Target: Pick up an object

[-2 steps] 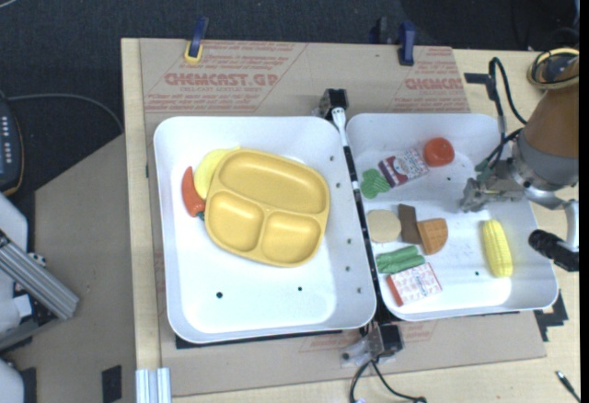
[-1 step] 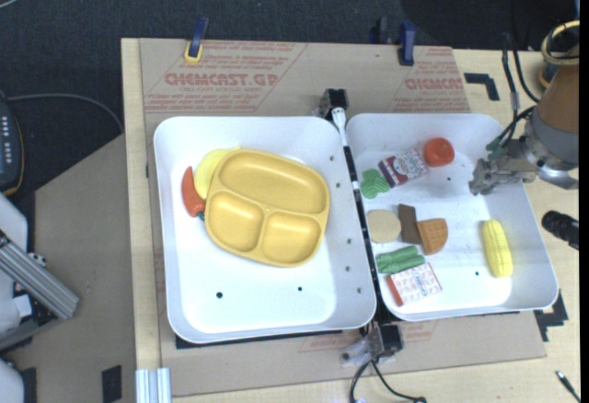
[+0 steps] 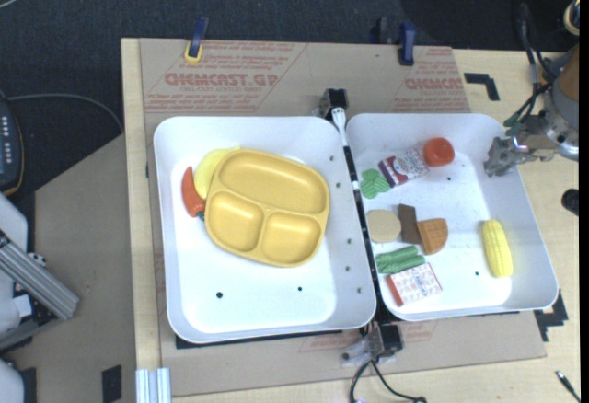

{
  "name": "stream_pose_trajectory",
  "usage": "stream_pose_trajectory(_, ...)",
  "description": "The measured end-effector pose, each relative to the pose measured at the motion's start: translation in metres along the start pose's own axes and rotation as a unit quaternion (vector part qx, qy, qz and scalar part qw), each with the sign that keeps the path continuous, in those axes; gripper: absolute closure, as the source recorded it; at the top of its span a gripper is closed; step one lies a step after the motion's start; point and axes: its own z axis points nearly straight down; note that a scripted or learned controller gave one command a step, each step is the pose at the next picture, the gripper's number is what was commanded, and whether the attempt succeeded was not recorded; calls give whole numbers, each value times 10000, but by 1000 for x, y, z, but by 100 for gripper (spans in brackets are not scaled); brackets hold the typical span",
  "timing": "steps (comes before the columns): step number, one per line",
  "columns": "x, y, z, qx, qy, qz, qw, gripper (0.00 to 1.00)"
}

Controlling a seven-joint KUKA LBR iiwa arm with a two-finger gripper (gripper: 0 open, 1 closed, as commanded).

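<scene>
Candidate objects lie in right bin (image 3: 529,208): corn cob (image 3: 497,247) near right wall, orange ball (image 3: 439,152) at top, snack packets, bread pieces mid-bin. Gripper (image 3: 502,155) at bin's upper right rim; grasp state: cannot tell. Left bin (image 3: 175,208) holds yellow divided tray (image 3: 267,206).

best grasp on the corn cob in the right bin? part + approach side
Probably the middle of the corn cob, from straight above. It lies flat and roughly lengthwise down the right bin, so the fingers should close across its narrow width, left to right in the camera view. It sits apart from the other items, though the bin's right wall is close. The gripper is up near that wall.
</scene>
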Motion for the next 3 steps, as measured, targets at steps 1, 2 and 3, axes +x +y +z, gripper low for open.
stream_pose_trajectory(1,-1,2,-36,1,1,2,10000,100)
stream_pose_trajectory(2,53,-4,-47,34,31,-19,10000,100)
stream_pose_trajectory(3,109,-11,-34,50,36,-20,10000,100)
